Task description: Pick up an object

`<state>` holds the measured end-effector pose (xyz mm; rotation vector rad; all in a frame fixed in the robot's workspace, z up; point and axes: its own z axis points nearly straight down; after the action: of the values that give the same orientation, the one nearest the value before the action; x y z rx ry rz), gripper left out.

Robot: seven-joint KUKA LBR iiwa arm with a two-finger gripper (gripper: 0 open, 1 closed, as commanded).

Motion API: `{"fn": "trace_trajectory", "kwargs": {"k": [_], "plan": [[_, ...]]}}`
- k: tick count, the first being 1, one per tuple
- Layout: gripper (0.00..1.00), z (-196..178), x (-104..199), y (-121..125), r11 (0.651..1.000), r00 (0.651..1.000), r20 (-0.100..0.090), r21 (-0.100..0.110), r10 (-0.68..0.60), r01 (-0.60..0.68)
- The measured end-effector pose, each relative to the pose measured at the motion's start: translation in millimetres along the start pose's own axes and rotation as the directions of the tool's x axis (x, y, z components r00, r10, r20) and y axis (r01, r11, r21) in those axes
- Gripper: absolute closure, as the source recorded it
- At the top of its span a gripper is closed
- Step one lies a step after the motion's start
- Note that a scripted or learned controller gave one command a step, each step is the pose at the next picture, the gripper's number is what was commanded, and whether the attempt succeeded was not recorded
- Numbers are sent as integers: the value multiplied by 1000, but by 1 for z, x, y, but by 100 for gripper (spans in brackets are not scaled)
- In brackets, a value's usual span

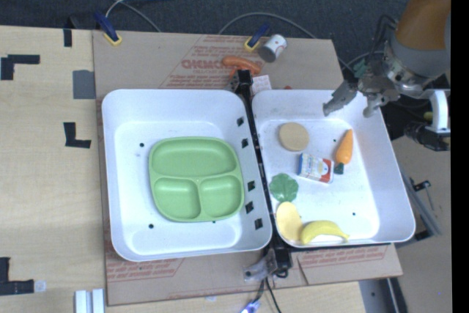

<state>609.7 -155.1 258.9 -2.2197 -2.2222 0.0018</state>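
The right bin point(381, 179) holds a tan round cookie point(293, 136), an orange carrot point(344, 146), a small white carton with red and blue print point(316, 168), a green leafy piece point(283, 188) and a yellow banana point(322, 232) beside a pale yellow piece point(288, 219). My gripper point(355, 102) hangs over the bin's far right corner, above and right of the cookie. Its two fingers are spread apart with nothing between them.
The left bin point(121, 157) holds a green divided plate point(196, 179). Black clips run along the seam between the bins. Beyond the bins on the cardboard lie an orange piece point(240, 63), a grey cylinder point(272, 48) and yellow-blue clamps point(107, 27).
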Motion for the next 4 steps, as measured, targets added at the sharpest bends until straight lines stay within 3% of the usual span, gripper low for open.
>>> {"fn": "trace_trajectory", "kwargs": {"k": [1, 2, 3, 4], "plan": [[0, 107, -69, 27, 1000, 1000, 0, 4, 1, -1], [0, 172, -68, 12, 1000, 1000, 1, -4, -1, 1], [0, 172, -53, -20, 1000, 1000, 3, -7, 1, -1], [100, 162, -53, -19, 1000, 1000, 5, -8, 0, 0]]}}
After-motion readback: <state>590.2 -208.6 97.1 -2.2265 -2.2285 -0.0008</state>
